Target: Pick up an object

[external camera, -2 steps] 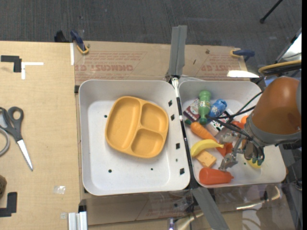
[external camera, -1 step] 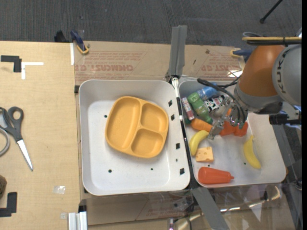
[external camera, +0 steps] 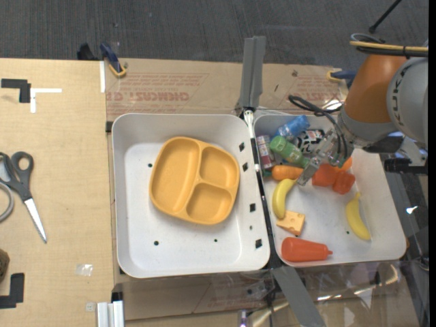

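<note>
gripper [external camera: 315,167] hangs just above the carrot [external camera: 286,172]; its grip state unclear.

The grey arm [external camera: 392,107] reaches in from the right, pincer [external camera: 320,162] angled down-left.

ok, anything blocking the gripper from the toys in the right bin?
Nothing visible. The gripper is already down in the right bin, among the clutter: carrot beside it, green bottle and orange block close by. Both bananas lie in the open.
</note>
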`<state>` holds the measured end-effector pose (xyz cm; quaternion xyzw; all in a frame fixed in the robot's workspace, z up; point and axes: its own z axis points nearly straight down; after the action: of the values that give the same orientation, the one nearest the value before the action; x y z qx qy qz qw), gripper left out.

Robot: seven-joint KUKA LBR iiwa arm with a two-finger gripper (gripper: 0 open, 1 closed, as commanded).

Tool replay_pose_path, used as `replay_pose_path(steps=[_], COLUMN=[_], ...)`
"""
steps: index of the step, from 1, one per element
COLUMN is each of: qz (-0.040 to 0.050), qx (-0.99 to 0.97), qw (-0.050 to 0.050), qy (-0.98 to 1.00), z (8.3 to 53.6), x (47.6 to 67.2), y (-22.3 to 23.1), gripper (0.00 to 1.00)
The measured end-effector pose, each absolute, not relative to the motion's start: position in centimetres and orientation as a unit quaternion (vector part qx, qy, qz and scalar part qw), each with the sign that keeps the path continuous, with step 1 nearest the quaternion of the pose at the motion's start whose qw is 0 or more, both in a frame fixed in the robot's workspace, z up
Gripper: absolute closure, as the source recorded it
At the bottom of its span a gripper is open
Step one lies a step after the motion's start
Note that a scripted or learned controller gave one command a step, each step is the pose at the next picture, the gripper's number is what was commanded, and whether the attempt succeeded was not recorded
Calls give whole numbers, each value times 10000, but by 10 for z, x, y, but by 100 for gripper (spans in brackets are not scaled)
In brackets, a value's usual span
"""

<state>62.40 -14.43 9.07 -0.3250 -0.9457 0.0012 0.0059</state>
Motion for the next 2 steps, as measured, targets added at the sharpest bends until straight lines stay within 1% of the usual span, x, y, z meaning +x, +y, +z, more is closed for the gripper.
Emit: replay_pose_path(steps=[1,2], qz=[124,10], qx=[-3913,-4466], qw=[149,-6], qy=[-9200,-8948], z=[90,92], x=[634,595], y=[-119,-100], gripper=[0,0])
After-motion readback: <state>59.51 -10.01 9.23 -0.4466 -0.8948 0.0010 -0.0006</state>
